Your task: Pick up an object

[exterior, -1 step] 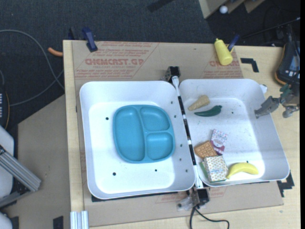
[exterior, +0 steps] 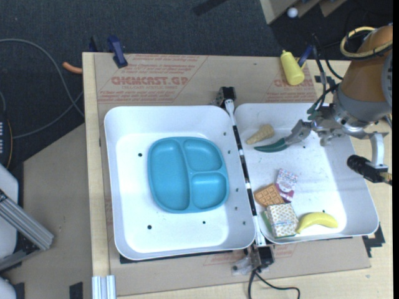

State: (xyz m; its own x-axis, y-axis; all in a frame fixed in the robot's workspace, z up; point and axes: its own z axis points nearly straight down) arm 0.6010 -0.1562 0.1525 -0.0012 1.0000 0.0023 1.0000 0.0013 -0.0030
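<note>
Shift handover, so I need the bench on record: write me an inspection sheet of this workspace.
Surface: bench of printed board, two white bins side by side, left bin, right bin.
Job's things: in the right bin a banana, waffle, small carton, snack packet, cone-shaped piece, dark green pod-like item.
Clutter: blue divided plate in the left bin; yellow clamp and blue clamp on the bench's far edge.
Grippers: tool low at the right bin's far side, next to the green item; grasp unclear.
Cables: black cable on the floor, left.
Surroundings: dark carpet.
</note>
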